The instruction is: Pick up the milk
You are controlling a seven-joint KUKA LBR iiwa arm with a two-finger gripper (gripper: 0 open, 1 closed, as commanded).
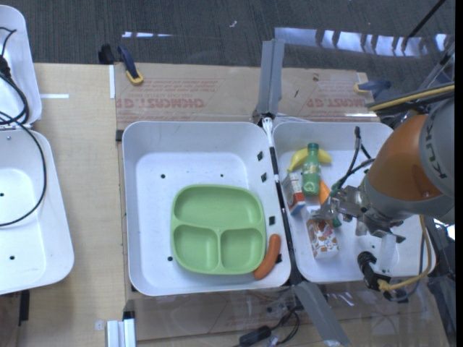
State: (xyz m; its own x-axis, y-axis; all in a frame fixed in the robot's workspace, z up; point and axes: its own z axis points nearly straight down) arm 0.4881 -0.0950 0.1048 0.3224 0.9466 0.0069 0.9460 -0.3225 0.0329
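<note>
The arm (423, 166) is rounded and grey, with a broad orange band above the wrist and part of a dark letter marking on its grey shell (cut off at the frame's edge). Black cables loop beside the metallic wrist; a white housing hangs below.

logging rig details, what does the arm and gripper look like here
The arm is grey with a broad orange band above the wrist and dark lettering on its side. Black cables loop around the metallic grey gripper, and a yellowish cable trails below it.
</note>
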